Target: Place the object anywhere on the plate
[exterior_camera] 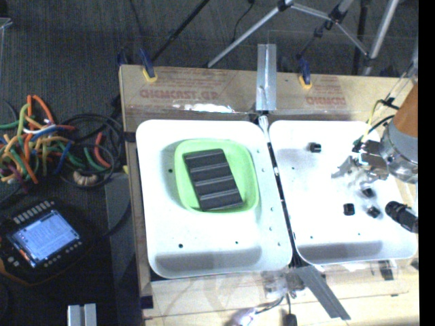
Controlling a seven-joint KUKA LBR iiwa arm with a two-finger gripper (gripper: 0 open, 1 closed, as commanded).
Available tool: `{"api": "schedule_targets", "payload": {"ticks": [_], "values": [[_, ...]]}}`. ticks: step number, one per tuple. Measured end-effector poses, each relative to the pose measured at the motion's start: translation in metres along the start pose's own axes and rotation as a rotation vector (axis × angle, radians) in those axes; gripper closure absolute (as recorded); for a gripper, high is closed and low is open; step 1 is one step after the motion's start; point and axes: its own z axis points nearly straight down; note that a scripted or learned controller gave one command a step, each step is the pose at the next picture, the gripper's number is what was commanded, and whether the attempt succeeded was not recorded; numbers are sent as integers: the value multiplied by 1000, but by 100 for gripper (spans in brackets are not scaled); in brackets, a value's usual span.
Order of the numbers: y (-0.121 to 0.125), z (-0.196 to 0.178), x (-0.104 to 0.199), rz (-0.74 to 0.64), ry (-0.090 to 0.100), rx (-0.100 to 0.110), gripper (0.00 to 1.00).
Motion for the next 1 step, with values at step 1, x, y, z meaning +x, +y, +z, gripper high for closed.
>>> {"api": "schedule_targets", "payload": {"ticks": [1], "values": [[0, 0, 0, 0, 0, 0, 0]]}}
